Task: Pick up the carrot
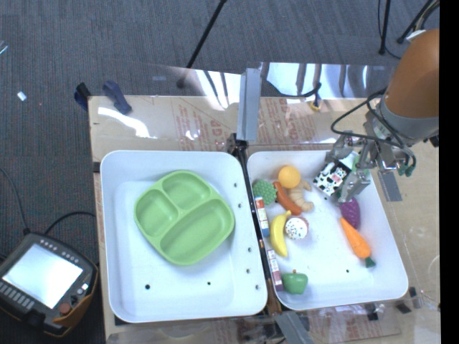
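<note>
**Over right bin: gripper low near far-right corner, carrot loose**

Over the right bin's (393, 260) far-right part: gripper (349, 176) hanging from grey arm (412, 84), fingers (356, 183) spread, nothing pinched between them. Tips just above a black-and-white spotted toy (330, 179), possibly touching it, hard to tell at this angle.

Near right bin's right edge, about halfway along: carrot (356, 239), orange with green stub end pointing toward the near-right corner, lying flat on the bin floor, tilted. Just beyond its top end: purple eggplant (350, 211), touching or nearly so. Gripper well short of the carrot, eggplant between the two.

Along right bin's left edge: green bumpy fruit (264, 190), orange ball (290, 176), reddish sausage-like piece (288, 200), cupcake (296, 228), banana (279, 236), green pepper (295, 283) near the near-left corner. Clustered, several touching.

Middle of left bin (118, 278): green divided plate (184, 216), three compartments, lying flat.

Off bench (107, 131), near-left corner of view: tablet-style pendant (44, 282) on the carpet.
</note>
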Motion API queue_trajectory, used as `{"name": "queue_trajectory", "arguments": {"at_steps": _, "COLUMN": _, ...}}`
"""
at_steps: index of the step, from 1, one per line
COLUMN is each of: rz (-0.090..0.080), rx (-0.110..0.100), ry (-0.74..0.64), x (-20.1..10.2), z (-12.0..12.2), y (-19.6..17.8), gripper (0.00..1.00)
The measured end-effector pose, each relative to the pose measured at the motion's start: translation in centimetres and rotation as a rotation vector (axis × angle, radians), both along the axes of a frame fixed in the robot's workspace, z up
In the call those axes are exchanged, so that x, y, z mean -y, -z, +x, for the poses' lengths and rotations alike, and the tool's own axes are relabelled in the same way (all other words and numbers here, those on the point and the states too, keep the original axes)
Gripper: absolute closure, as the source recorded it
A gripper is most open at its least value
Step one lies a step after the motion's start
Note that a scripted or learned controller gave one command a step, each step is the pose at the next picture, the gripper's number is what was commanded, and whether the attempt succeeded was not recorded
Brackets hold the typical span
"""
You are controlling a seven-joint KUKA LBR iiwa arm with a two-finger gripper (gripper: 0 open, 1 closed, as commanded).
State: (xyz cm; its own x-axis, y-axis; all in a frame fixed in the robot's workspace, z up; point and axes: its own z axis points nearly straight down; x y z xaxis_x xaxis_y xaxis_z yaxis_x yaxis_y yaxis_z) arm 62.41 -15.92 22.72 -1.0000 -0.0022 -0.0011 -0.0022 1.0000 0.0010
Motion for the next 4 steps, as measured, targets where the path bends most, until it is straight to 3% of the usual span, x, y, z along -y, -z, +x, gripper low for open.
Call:
{"name": "queue_trajectory", "arguments": {"at_steps": 1, "rz": 0.0, "rx": 0.0, "ry": 0.0, "x": 0.0, "z": 0.0, "y": 0.0, "gripper": 0.0}}
{"name": "queue_trajectory", "arguments": {"at_steps": 2, "rz": 0.0, "rx": -0.001, "ry": 0.071, "x": 4.9, "z": -4.3, "y": 8.9, "gripper": 0.0}}
{"name": "queue_trajectory", "arguments": {"at_steps": 3, "rz": 0.002, "rx": -0.015, "ry": 0.146, "x": 3.1, "z": 0.2, "y": 14.2, "gripper": 0.0}}
{"name": "queue_trajectory", "arguments": {"at_steps": 4, "rz": 0.0, "rx": -0.001, "ry": 0.096, "x": 5.3, "z": -10.8, "y": 14.0, "gripper": 1.0}}
